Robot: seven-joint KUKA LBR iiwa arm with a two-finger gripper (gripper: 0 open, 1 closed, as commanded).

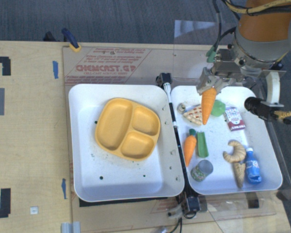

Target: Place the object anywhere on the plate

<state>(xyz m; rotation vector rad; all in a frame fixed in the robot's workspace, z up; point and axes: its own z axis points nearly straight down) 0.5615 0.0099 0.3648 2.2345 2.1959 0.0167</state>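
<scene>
Gripper (212,83) above the far part of the right bin (274,178), its grey fingers pinching the top end of a large orange carrot (208,105); the carrot hangs point-down from the fingers, its tip over a waffle-patterned piece (193,114) at the far left of that bin; arm (264,13), grey with an orange band, entering from the upper right. Yellow three-compartment plate (128,128) lying in the left bin (87,178), well apart from the held carrot, a black divider between the two bins. Other contents of the right bin: a small carrot (189,148) beside a green stick (202,144) near the left wall; a grey round can (202,170) at the near left; a tan croissant (235,151) and a cone (239,174) toward the near right, just beside a blue bottle (252,166); a red-and-white carton (234,118) right of the hanging carrot; a green piece (218,108) partly hidden behind the carrot.
</scene>
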